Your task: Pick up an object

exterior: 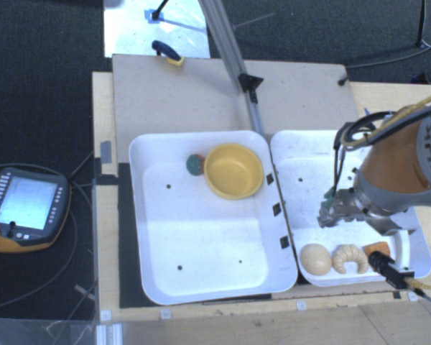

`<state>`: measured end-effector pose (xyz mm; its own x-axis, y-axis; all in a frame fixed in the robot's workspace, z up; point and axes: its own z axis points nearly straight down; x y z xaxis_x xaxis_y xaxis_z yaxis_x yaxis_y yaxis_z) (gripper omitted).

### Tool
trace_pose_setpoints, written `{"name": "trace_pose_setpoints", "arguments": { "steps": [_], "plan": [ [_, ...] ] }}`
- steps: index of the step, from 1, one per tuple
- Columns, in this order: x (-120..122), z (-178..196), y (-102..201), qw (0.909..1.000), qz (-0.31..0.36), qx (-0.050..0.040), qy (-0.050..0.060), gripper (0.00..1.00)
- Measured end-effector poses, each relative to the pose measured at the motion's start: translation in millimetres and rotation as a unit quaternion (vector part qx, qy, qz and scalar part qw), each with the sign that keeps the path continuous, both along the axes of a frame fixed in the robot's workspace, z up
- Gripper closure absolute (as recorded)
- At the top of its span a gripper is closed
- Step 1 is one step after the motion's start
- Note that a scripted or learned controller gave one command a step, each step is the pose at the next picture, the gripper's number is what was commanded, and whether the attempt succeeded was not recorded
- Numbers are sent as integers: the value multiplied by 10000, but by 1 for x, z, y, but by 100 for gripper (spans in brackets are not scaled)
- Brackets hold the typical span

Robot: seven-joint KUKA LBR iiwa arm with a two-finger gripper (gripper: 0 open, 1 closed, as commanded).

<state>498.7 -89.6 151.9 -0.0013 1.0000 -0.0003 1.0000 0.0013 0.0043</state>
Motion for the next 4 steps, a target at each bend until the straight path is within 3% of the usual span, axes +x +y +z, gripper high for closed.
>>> {"name": "trace_pose_setpoints", "arguments": {
  "steps": [2,4],
  "plan": [
    [2,82,-6,10000,-2,0,1,100],
    [-5,81,98,10000,23,8,16,100]
  ]
}}
